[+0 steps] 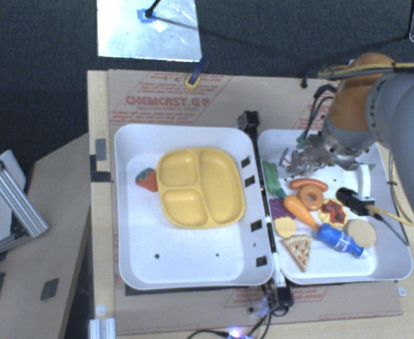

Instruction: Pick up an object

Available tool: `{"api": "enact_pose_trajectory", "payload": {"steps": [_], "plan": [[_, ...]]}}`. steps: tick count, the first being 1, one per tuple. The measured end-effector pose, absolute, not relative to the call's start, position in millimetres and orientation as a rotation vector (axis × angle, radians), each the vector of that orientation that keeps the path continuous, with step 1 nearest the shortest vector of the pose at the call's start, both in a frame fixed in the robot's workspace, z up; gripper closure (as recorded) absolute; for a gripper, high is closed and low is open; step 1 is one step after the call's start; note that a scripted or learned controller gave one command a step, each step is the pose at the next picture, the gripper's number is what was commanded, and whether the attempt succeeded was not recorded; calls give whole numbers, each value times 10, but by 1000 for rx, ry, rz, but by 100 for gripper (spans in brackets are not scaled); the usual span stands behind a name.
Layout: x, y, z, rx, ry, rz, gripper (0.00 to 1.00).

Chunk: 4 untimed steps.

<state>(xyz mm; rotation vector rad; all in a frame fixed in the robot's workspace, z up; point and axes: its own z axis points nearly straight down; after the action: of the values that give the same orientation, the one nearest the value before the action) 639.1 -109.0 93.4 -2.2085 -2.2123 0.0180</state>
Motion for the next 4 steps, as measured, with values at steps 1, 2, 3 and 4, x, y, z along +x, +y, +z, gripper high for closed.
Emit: {"api": "enact_pose_trajectory", "payload": {"steps": [1, 2, 3, 4], "plan": [[6429, -1145, 1566, -2226, -2225, -7, 100], [6449, -1146, 2222, -2222, -2231, -8, 100], [6459, -1145, 2251, -2219, -2228, -4, 100], [6174, -809, 2194, -2214, -2228, 0, 100]]}}
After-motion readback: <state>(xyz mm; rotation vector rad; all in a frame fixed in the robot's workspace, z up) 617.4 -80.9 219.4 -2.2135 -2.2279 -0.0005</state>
